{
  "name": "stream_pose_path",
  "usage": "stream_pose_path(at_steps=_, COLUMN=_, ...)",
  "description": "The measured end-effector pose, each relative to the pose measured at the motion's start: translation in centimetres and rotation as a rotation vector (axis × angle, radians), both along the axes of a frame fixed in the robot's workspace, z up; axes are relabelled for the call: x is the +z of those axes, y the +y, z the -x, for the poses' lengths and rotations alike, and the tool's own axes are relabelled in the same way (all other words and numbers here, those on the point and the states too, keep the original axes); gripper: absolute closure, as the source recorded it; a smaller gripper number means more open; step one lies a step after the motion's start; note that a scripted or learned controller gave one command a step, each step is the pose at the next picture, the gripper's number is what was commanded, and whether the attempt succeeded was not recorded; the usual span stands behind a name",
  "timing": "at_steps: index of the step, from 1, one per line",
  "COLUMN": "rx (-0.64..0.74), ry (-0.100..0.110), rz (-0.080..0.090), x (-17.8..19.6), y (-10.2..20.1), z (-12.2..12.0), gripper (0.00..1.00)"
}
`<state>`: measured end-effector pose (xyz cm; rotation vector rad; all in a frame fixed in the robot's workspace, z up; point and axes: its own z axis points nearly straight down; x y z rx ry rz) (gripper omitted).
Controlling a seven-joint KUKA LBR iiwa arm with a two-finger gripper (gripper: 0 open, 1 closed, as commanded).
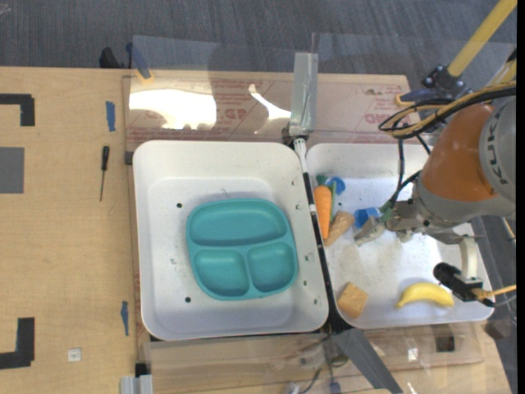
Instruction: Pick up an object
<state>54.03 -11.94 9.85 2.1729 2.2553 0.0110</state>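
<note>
the fingers (pixel 367 230) hang low over the right bin (pixel 385 167), at nine o'clock from the orange wrist band; whether they are open or closed, i cannot tell. just at their nine o'clock lies a carrot (pixel 323 210). a banana (pixel 425 295) lies at five o'clock. the left bin (pixel 156 220) holds a teal tray (pixel 241 249).

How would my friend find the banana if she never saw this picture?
Look at the right-hand white bin, the one the grey and orange arm reaches into. Go to its near edge, toward the right corner. The banana lies there: the only yellow, curved thing, apart from the tan chunk to its left and the orange carrot farther back.
</note>
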Motion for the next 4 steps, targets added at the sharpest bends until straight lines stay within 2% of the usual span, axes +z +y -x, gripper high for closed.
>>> stream_pose_path(at_steps=1, rx=-0.007, ry=0.007, rz=-0.001, x=-1.2, y=-1.4, z=-5.0, gripper=0.00)
stream_pose_path(at_steps=2, rx=-0.035, ry=0.010, rz=-0.001, x=-1.3, y=-5.7, z=-9.5, gripper=0.00)
stream_pose_path(at_steps=3, rx=0.130, ry=0.017, rz=-0.003, x=-1.2, y=-6.9, z=-12.6, gripper=0.00)
stream_pose_path(at_steps=4, rx=0.198, ry=-0.004, rz=0.005, x=8.3, y=-4.9, z=-12.7, gripper=0.00)
